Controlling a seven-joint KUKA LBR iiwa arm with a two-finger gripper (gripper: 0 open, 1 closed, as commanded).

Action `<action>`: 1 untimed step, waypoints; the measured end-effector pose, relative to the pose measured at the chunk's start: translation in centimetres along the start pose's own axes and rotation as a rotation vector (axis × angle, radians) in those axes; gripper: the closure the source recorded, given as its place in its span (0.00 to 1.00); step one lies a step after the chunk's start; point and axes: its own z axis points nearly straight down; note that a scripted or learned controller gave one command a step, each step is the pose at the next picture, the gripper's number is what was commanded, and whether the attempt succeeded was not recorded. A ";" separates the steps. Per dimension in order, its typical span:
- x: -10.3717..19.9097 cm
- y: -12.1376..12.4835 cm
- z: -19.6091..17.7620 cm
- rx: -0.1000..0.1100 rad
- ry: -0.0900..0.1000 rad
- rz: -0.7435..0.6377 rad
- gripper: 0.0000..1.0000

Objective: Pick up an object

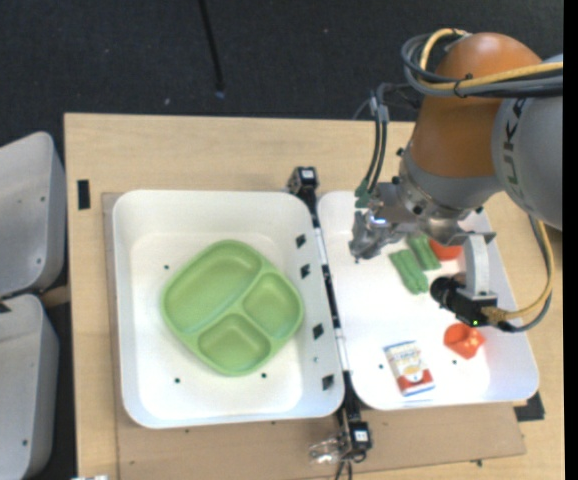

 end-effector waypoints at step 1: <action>4.5 1.9 2.0 0.000 -0.001 0.001 1.00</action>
